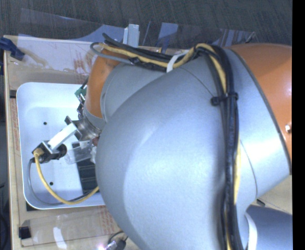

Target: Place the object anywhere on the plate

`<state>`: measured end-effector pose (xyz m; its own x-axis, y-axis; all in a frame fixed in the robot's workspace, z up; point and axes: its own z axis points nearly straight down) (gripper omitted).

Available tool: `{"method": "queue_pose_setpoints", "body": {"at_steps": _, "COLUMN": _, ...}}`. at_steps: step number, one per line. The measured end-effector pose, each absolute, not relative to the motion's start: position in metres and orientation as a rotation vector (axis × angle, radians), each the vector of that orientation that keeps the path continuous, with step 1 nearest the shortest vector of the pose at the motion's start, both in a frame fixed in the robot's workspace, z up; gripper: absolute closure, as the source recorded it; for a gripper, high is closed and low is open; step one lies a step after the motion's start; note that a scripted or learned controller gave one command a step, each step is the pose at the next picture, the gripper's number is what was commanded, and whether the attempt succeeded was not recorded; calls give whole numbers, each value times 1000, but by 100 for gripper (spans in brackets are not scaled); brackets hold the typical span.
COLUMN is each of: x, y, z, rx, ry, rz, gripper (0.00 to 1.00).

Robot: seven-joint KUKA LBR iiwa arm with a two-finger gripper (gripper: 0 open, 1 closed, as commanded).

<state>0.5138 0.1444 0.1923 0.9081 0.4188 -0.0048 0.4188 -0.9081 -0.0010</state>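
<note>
- Object: its position cannot be told. The arm body covers most of the bench, and nothing in the open part of the bin can be named with confidence as the task's thing. No plate can be picked out in the uncovered area either.
- Arm: the grey body fills the middle and right of the camera view and reaches down to the left into 1 bin. Judgement: any placing move here is made blind from this camera. It should therefore run slowly and rely on the programmed plate position, not on visual confirmation.
- Bin: white and shallow, at the left of the view. Its far wall and left floor are bare apart from 2 small dark spots. Judgement: keep the wrist inside the rim line when lifting, so that the arm does not strike the wall.
- Dark ribbed piece: lies on the bin floor just below the wrist. Whether it is the object or part of the tool cannot be told.
- Gripper: low over the bin floor, next to a white bracket with a black end. Whether it is wide, narrow or holding anything cannot be told. Judgement: confirm a hold before any transfer to the plate.
- Yellow cable: loops across the bin floor beneath the tool. Judgement: it could snag, so lift vertically before moving sideways.
</note>
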Motion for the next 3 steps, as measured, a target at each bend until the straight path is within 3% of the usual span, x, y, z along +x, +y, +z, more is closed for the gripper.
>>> {"method": "queue_pose_setpoints", "body": {"at_steps": 1, "x": 524, "y": 55, "z": 189, "rx": 3058, "ry": 742, "rz": -14, "gripper": 100}}
{"method": "queue_pose_setpoints", "body": {"at_steps": 2, "x": 524, "y": 56, "z": 190, "rx": 3058, "ry": 745, "rz": -14, "gripper": 0}}
{"method": "queue_pose_setpoints", "body": {"at_steps": 3, "x": 477, "y": 115, "z": 95, "rx": 2990, "ry": 978, "rz": 0, "gripper": 0}}
